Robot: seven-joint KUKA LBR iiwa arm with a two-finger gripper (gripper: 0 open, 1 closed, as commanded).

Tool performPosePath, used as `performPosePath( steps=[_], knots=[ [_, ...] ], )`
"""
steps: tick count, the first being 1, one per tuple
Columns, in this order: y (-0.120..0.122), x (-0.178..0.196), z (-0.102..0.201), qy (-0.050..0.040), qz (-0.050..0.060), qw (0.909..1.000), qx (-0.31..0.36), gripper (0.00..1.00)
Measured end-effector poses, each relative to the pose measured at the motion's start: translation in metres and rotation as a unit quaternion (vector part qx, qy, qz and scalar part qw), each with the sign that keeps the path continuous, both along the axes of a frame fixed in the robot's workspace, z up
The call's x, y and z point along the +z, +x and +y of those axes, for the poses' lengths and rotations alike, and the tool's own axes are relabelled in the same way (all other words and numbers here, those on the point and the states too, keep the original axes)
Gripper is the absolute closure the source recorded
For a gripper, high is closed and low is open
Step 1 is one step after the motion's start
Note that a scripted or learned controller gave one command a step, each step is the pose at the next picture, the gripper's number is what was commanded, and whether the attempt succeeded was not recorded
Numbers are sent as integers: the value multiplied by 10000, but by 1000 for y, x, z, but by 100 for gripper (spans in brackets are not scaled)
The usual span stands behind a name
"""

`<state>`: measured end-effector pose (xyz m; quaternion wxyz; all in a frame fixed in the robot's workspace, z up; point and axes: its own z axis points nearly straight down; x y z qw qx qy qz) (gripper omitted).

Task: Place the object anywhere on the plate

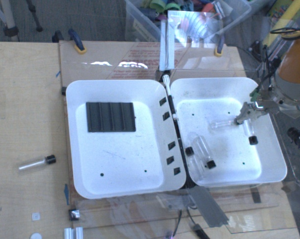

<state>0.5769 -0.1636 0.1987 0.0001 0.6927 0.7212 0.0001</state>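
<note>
A ridged plate [110, 117] lies in the left bin [75, 178]; clear tubes [202, 153] lie in the right bin [269, 171].

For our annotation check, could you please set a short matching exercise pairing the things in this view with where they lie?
Things:
1. dark ridged plate
2. clear vial with a black cap
3. gripper
4. small tube with a black cap

Places:
A. on the wooden bench, left of both bins
B. over the right bin's right part
C. flat in the left bin
D. at the right bin's left wall

Pairs: 1-C, 2-D, 3-B, 4-A
</note>
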Motion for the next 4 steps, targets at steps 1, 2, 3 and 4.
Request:
performPosePath(
  steps=[1, 2, 3, 4],
  knots=[
    [41, 114, 42, -7, -3, 9936, -1132, 100],
    [30, 165, 119, -5, 0, 8466, -5323, 100],
    [34, 236, 187, -4, -1, 8966, -4428, 100],
    [60, 236, 256, 12, -11, 8300, -5578, 100]
  ],
)
